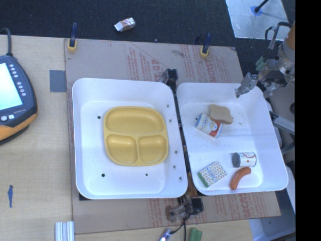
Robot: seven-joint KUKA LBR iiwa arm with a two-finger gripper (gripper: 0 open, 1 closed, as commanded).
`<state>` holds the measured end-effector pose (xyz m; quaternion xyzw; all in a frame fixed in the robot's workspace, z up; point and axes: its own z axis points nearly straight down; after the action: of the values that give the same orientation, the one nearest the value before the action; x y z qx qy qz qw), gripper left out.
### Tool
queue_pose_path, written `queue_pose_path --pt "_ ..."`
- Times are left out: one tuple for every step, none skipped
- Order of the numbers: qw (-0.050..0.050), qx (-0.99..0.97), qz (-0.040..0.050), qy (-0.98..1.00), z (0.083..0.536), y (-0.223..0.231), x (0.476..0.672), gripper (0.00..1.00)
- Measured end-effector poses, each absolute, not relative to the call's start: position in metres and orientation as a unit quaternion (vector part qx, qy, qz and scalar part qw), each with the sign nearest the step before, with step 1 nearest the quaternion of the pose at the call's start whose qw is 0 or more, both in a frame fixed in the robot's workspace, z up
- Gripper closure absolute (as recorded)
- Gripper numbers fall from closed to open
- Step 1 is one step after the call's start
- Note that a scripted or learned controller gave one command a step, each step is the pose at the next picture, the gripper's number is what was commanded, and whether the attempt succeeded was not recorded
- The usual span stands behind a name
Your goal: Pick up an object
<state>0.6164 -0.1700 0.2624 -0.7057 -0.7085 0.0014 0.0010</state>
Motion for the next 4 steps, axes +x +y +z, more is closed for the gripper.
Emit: queue_pose_path --pt "0.002 -0.705 0.0028 -0.71 0.134 -0.158 0.627 0.0" --pt "-0.004 -0.705 0.0002 -0.709 0.096 -0.12 0.624 0.0" --pt "-0.004 -0.705 -0.0016 -0.709 0.097 -0.124 0.604 0.0" --pt "0.001 -0.705 0.0019 -0.709 0.092 -0.1 0.583 0.0"
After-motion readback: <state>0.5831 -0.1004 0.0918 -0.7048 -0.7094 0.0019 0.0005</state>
